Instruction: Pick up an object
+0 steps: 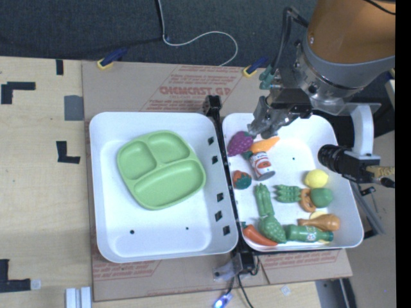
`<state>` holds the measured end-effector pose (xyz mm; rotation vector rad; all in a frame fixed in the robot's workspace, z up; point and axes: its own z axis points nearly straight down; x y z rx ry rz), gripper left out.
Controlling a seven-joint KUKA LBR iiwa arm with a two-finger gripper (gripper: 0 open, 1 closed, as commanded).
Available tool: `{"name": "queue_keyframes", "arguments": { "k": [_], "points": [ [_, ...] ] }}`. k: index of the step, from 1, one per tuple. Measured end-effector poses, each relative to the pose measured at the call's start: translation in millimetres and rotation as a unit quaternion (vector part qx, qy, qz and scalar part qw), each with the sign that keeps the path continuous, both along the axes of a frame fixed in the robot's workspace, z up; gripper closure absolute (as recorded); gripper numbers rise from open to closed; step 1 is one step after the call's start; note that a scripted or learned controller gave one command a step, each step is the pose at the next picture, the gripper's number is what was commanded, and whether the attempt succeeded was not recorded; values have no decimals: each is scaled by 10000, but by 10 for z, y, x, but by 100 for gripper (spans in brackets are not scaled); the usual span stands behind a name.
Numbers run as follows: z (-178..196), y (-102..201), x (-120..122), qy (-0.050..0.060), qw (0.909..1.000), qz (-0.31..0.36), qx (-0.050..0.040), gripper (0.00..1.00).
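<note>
Gripper (pixel 264 128) above toy food in right bin (pixel 334 133), green plate (pixel 161 169) in left bin (pixel 103 133)

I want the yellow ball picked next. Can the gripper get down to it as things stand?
Probably yes: the yellow ball lies uncovered from above in the right bin. The green piece touching it could crowd the gripper.

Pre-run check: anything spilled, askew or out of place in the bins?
Nothing stands out. The toy foods all lie inside the right bin, the green tray sits flat in the left bin, tilted diagonally.
</note>
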<state>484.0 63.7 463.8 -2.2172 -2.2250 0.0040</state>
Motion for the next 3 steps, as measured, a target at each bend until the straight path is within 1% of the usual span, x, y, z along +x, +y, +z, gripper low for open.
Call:
{"name": "queue_keyframes", "arguments": {
  "k": [1, 2, 3],
  "points": [
    [-2226, -534, -26, 83, 10000, -38, -6, 100],
    [-1010, -32, 7, -64, 10000, 21, 23, 100],
    [-695, -126, -2, -20, 10000, -10, 7, 100]
  ]
}}
